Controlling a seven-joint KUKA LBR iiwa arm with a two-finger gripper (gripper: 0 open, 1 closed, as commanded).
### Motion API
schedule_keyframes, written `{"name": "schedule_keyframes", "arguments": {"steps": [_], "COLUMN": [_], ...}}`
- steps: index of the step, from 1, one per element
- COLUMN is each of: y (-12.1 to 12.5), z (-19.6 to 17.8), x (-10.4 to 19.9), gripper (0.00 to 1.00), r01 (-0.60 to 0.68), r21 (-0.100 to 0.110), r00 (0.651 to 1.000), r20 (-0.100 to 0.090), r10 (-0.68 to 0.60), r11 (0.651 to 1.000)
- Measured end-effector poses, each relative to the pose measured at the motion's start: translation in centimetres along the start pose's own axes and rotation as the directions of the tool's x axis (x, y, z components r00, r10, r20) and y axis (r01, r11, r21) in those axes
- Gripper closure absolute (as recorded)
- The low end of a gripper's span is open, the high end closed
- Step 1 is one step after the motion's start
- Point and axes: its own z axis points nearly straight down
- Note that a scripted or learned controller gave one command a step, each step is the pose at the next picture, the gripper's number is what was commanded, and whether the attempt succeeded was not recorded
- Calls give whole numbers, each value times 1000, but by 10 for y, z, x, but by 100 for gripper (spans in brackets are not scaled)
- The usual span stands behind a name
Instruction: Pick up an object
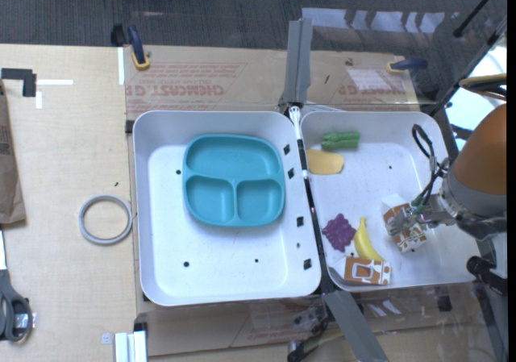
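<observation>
The right bin (379,139) holds several small items. A green toy (340,140) lies at the back, with a pale yellow piece (326,162) just in front of it. Nearer the front are purple grapes (339,230), a yellow banana (367,241) and an orange-and-white carton (368,271). A small brown-and-white box (402,227) sits tilted toward the bin's right side. My gripper (419,219) comes in from the right, low in the bin and right against that box. I cannot tell whether the box is gripped.
The left bin (161,255) carries a teal divided plate (235,181). The arm's orange band (490,151) and grey wrist (476,203) hang over the right bin's right wall. A grey ring (106,218) lies on the wooden bench at the left.
</observation>
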Motion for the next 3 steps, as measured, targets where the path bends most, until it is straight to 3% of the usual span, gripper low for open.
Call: {"name": "schedule_keyframes", "arguments": {"steps": [1, 2, 3], "y": [-14, 2, 20], "z": [-9, 6, -103], "x": [-18, -37, -11], "gripper": [100, 100, 100], "r01": [-59, -23, -126], "r21": [-1, -5, -1], "r00": [998, 1000, 992], "r20": [1, 1, 2], "r10": [59, 23, 126], "r11": [998, 1000, 992]}}
